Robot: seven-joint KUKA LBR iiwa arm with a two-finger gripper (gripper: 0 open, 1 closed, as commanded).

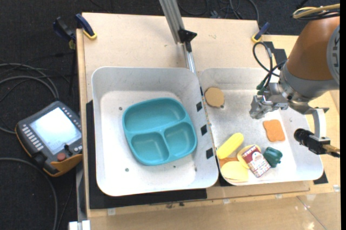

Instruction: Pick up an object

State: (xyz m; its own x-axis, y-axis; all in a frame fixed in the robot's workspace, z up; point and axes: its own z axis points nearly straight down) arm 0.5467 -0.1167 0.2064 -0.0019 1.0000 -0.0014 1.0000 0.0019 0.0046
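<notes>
The grey arm [316,56] comes in from the right edge of the camera view, its orange band sitting high over the right bin [308,169], and its wrist bends down and to the left so that the gripper [261,107] hangs above the bin's middle part. The gripper points down toward the bin floor, with bare white floor under its tip. From this slant I cannot tell whether it is open or closed, and nothing is seen between its tips. A black cable loops from the wrist up toward the bench's far edge. In the right bin, an orange block [274,130] lies just beside the gripper, to its lower right. A round tan piece [214,97] lies near the bin's left wall, well apart from the gripper. Along the near edge sit a yellow banana-shaped piece [230,144], a pale yellow disc [234,171], a small red and white box [255,161] and a dark green piece [272,156], crowded together. The left bin [108,88] holds 1 teal tray [159,130] with 3 compartments.
</notes>
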